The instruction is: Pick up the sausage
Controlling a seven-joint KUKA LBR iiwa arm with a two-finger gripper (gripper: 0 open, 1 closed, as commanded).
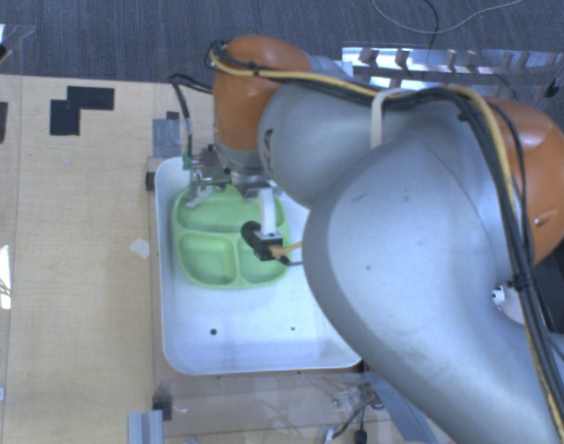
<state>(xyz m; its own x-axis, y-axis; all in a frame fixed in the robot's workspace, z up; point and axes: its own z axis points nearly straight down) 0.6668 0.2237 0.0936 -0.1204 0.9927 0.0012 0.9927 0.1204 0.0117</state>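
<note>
A light green divided tray (206,252) lies in the far part of the left white bin (236,340). My gripper (211,181) hangs low over the tray's far compartment, just below the orange wrist band (238,91). The wrist and the arm's bulk cover the tray's far right part and whatever lies under the gripper.
The thick grey arm (421,248) sweeps in from the right and hides everything right of the left bin. The wooden bench (69,248) to the left carries black markers (79,109). The near half of the left bin's floor is bare white.
</note>
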